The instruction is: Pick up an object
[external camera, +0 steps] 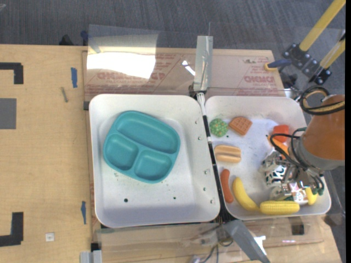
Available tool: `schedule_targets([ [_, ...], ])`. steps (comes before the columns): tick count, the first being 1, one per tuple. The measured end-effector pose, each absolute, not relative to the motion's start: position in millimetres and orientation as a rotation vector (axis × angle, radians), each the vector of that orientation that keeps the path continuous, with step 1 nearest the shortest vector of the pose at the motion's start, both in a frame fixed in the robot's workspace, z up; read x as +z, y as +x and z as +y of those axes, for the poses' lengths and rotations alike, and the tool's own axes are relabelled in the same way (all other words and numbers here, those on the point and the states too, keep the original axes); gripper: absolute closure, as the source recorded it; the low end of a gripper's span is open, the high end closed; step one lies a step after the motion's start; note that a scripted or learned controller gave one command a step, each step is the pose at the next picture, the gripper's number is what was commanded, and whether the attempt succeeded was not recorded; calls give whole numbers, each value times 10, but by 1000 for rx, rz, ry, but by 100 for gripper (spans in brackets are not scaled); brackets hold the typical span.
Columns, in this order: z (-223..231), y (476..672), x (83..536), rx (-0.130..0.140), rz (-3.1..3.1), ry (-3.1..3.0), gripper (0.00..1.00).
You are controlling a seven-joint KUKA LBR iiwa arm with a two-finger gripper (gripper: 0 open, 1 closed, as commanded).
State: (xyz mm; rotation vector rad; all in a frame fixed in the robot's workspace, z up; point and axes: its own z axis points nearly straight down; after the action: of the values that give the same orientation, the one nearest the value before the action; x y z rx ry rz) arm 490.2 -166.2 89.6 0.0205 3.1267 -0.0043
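So the gripper (282, 181) is down in the right bin's (258, 109) near right corner, right over the corn cob (279, 206) by the banana (243, 194). Can't tell its state. Looks like the reach-in step; next it needs a clean close and lift.

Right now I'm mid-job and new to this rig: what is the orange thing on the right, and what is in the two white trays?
This is one camera fixed above the bench, looking down at a slant. The orange and grey shape is the robot arm reaching in; its hand hangs low over the right bin, and its grip is unclear. That bin holds toy food: green ball, waffle, hot dog, sausage, banana, corn cob. The left bin holds a teal divided plate.
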Motion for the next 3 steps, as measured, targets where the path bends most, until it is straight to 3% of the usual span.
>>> schedule_targets([
  [1,-1286,5137,900,-4,3122,63,0],
  [2,-1192,6401,1357,1,3126,135,0],
  [3,-942,6523,885,2,3111,369,0],
])
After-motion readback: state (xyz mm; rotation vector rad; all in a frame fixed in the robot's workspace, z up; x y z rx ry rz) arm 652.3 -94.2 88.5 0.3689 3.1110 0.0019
